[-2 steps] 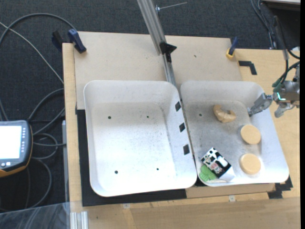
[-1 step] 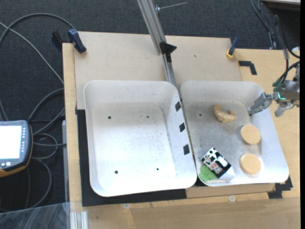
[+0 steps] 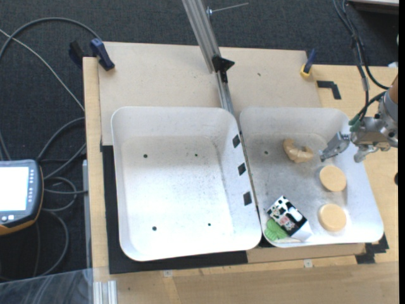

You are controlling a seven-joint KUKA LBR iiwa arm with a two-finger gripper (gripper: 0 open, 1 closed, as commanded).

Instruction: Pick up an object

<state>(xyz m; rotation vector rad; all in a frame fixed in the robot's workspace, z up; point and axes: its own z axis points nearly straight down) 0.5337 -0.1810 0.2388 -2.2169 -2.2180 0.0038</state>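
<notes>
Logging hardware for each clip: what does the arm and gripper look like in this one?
At the view's right edge, the gripper is metallic grey, with two slim, light grey fingers projecting from a boxy silver body. A small green spot and thin dark wires sit at its base. Above it, a sliver of the orange band shows, and a black cable runs down toward the wrist.

A light tan bench (image 3: 164, 75) sits on dark carpet. Two shallow white bins rest on it side by side: the left bin (image 3: 126, 170) at nine o'clock, the right bin (image 3: 266, 132) at three o'clock, their inner rims touching. A blue clamp (image 3: 101, 52) grips the bench edge at eleven o'clock, a yellow clamp (image 3: 307, 68) at one o'clock.
</notes>
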